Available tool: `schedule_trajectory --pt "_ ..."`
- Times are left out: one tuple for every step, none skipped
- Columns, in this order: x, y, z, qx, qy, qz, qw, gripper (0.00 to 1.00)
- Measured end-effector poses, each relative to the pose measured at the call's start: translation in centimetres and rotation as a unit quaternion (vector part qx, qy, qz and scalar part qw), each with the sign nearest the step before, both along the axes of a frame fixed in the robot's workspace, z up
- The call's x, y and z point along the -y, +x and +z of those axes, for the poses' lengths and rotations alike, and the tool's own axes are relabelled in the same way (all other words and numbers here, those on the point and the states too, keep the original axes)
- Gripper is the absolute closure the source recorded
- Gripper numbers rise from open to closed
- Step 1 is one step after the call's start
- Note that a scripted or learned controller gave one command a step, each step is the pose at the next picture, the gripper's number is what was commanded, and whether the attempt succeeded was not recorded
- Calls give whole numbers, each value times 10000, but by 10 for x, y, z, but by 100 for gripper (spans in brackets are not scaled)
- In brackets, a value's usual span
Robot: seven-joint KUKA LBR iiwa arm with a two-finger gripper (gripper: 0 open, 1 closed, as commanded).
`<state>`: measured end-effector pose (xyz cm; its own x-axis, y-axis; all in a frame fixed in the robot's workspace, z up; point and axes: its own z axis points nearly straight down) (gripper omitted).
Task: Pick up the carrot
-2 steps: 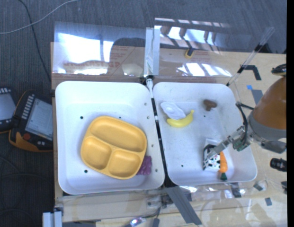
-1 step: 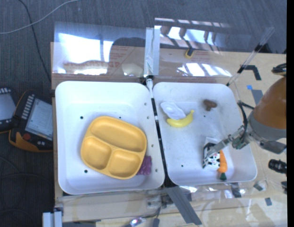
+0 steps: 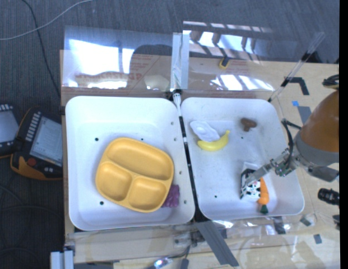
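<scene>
Carrot (image 3: pixel 264 193) lies just right of the tool (image 3: pixel 250 179) — touching, ungripped.

The arm (image 3: pixel 322 133) shows as a bulky rounded body with a broad orange band on its upper part and a pale grey segment below it. The orange surface is smooth and glossy, shading darker toward its lower edge. The grey part narrows toward the wrist, where a small cluster of metallic, silvery fittings sits. From there the gripper (image 3: pixel 253 179) extends as a slim dark piece with black and light grey surfaces. A thin dark cable curves along the arm's side near the wrist.
</scene>
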<state>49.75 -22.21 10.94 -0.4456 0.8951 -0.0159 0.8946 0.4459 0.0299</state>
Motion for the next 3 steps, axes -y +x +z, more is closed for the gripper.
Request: schedule_trajectory --pt "-7 2 -2 -3 138 -2445 9696 0" --pt "-59 -11 19 -135 45 -2325 9725 0" --pt "-14 3 -1 21 106 -1798 9836 0"
